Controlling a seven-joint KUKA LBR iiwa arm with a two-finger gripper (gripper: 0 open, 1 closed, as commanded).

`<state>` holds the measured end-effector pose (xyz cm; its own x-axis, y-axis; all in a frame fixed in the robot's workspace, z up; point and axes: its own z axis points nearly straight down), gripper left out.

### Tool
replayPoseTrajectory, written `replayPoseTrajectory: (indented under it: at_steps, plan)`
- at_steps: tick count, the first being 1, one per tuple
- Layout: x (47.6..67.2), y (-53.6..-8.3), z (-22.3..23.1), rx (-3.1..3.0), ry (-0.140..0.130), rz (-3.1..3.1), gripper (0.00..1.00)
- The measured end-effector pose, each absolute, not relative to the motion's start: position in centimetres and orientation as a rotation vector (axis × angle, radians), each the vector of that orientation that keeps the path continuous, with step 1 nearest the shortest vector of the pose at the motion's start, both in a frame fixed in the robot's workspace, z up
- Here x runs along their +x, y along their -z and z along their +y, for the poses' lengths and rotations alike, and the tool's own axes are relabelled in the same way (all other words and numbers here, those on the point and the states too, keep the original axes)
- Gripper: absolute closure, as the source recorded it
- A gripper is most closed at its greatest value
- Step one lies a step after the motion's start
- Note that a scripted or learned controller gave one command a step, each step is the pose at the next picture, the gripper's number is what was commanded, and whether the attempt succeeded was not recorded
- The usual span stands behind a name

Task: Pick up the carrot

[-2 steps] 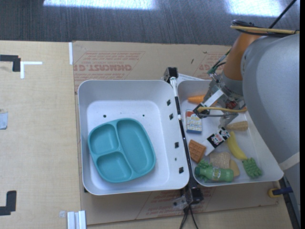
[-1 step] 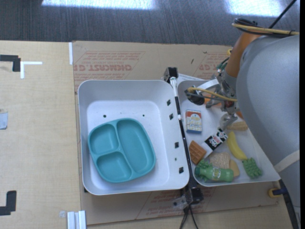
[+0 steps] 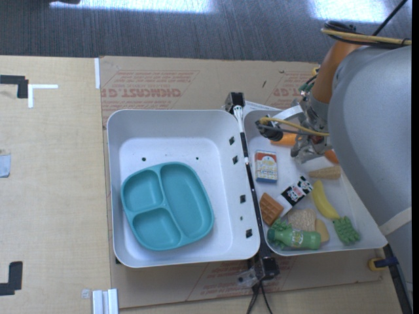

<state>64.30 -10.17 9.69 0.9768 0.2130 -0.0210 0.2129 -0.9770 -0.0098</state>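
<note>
Hovering over the right bin (image 3: pixel 366 235), the gripper (image 3: pixel 308 150) was judged mid-approach just beside the carrot (image 3: pixel 287 138), its grasp undeterminable, closer alignment being required next.

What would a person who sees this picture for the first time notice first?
The big grey arm fills the right side and reaches down into the right bin, near an orange carrot at the far end. In the left bin lies a teal plate with three sections. The near part of the right bin is crowded with toy food, such as a yellow banana and a green bottle.
</note>
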Motion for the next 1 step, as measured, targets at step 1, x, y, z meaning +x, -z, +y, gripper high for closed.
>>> replayPoseTrajectory:
  at_steps: [1]
  plan:
    - [60.82, -19.07, -4.90, -3.122, -0.007, -0.338, 1.00]
